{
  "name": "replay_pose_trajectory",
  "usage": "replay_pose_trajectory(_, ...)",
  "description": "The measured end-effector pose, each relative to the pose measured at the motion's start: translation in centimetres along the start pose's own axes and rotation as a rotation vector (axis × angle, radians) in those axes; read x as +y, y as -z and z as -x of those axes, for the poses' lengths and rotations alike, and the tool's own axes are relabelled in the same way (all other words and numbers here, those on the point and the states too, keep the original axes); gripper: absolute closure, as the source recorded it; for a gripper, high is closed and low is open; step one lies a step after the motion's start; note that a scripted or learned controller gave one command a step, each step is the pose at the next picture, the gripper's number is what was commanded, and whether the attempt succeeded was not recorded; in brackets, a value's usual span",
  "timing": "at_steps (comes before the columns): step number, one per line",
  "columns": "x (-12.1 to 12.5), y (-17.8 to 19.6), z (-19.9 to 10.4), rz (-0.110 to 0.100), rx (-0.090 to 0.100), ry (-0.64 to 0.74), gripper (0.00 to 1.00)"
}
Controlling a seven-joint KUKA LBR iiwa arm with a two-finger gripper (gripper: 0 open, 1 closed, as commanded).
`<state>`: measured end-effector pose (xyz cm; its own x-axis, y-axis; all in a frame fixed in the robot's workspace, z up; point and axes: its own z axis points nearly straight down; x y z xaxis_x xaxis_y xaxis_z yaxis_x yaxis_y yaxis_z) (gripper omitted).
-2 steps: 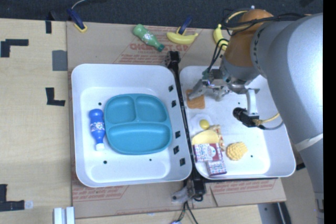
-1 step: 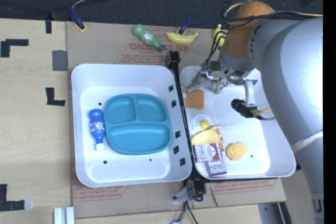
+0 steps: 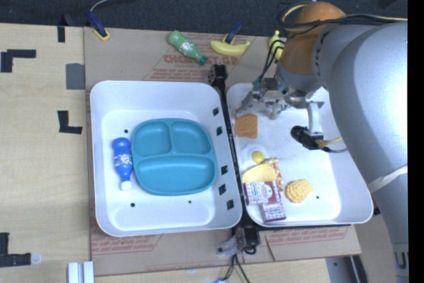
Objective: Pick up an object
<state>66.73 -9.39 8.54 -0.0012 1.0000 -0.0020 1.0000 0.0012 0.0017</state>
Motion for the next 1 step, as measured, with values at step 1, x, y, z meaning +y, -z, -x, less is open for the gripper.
replay_pose_trajectory(1, 0.13, 0.00, 0.01, -0.001, 0.000, 0.001, 0.00)
